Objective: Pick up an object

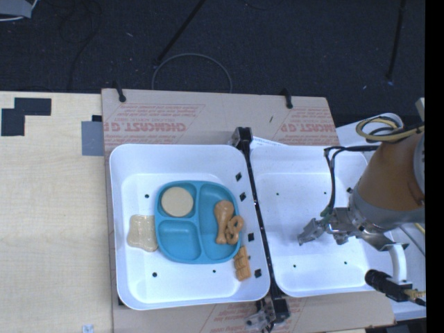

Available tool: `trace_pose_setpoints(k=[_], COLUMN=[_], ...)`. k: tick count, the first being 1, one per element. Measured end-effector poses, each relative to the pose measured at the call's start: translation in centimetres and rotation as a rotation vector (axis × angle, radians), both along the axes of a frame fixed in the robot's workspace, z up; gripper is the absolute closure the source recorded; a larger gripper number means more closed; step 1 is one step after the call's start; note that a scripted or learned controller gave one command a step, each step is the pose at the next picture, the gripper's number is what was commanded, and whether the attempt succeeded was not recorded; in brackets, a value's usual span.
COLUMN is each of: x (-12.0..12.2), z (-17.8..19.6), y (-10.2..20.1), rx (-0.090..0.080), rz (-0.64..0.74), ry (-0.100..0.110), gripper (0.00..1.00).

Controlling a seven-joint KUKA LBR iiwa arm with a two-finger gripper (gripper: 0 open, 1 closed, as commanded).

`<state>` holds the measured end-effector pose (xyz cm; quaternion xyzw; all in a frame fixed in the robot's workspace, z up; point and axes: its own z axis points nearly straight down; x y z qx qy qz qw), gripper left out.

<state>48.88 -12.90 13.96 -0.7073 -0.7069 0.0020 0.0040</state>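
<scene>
I am hovering my tool over the right bin; its grip I cannot tell. The pretzel, at nine o'clock on the blue tray, risks slipping.

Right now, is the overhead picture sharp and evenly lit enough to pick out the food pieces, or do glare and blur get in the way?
Camera view: lighting even and soft, white left bin bright but not blown out; blue divided plastic tray and tan food pieces readable with soft edges; grey two-finger gripper small and blurred over the white right bin, its detail unclear.
</scene>
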Motion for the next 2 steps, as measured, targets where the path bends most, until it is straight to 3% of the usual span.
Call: trace_pose_setpoints(k=[1,2], x=[-0.1,0.0], z=[-5.3,-4.0], y=[0.1,-0.1], rx=[-0.001,-0.001], rz=[0.0,-0.008], ry=[-0.003,-0.005], gripper=[0.0,1.0])
